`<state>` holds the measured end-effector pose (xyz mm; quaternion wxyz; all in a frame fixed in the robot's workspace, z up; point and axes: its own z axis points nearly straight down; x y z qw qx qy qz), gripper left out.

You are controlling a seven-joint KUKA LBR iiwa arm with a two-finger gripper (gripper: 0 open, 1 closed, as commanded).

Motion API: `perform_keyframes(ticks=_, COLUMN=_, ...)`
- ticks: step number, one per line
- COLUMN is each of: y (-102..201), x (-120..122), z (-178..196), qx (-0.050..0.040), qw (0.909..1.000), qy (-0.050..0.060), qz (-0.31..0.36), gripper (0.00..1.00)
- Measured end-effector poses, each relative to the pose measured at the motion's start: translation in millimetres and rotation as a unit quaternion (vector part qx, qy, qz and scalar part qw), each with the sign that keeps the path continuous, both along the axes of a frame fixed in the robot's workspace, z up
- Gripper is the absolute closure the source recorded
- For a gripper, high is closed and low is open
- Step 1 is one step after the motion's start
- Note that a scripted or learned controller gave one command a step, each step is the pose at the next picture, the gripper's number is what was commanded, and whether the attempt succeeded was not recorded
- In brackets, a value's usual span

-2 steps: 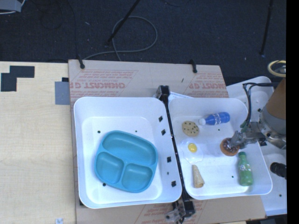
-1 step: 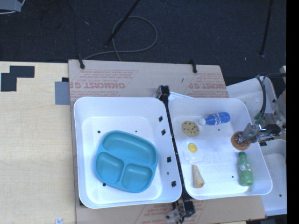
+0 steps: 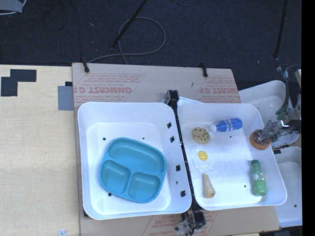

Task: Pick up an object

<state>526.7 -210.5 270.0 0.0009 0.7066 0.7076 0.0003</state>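
Observation:
The right bin [image 3: 231,200] holds a blue bottle [image 3: 228,125] lying on its side at the back, a round tan cookie [image 3: 200,135], a fried egg toy [image 3: 202,159], a tan cone [image 3: 208,186] and a green bottle [image 3: 258,177] near the right wall. A brown ring-shaped piece [image 3: 258,139] sits at the bin's right rim. My gripper [image 3: 276,130] is at the far right, just outside that rim and right beside the brown piece; whether it touches the piece is unclear.
The left bin [image 3: 91,117] carries a blue divided plate [image 3: 133,169]. A black divider [image 3: 178,151] runs between the bins. Cardboard [image 3: 147,85] lies under both bins. White moulded parts [image 3: 268,95] stand at the right, by the arm.

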Motion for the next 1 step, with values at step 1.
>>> perform_keyframes(ticks=1, y=43.5, x=8.0, z=-12.4, qx=0.0011, qw=1.0, qy=0.002, qz=0.001, gripper=1.0)
